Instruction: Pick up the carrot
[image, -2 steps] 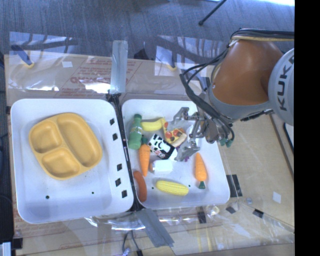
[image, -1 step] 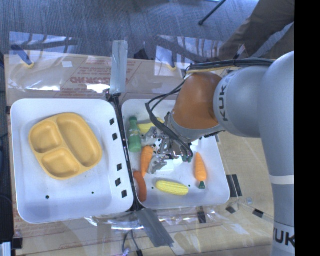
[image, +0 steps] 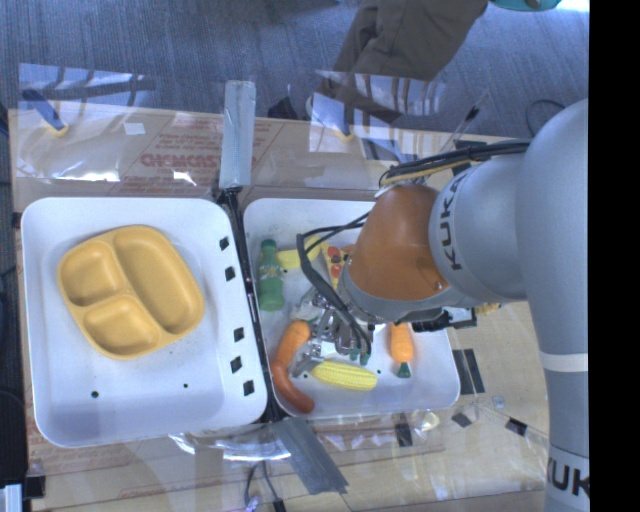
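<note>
Two-finger metal gripper (image: 335, 345) hangs low in the right white bin (image: 440, 385); whether its jaws are apart or together cannot be made out. Beside it to the right lies the small orange carrot (image: 401, 343), its top end hidden under the wrist. Yellow corn cob (image: 345, 375) lies just below the gripper, green plastic bottle (image: 270, 275) up-left.
</note>
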